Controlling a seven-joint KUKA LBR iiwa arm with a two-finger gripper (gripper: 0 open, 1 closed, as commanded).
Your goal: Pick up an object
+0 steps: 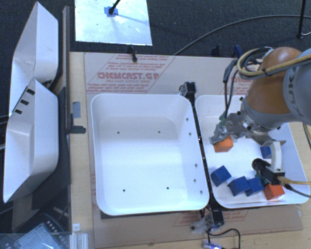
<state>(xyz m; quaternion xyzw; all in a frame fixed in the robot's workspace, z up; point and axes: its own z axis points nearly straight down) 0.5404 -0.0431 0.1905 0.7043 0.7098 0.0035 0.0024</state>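
hand (221, 135) on orange block (224, 144), rt bin (207, 108)

The arm (295, 82) runs off the right edge, and its orange band hides the far part of the right bin (295, 193). The gripper's (224, 134) fingers are too small to read against an orange block (223, 144).

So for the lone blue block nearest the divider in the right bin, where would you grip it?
Come straight down on the blue block, fingers across its two flat opposite sides. It sits apart from the blue cluster, so both sides look free. The gripper is now at the orange block.
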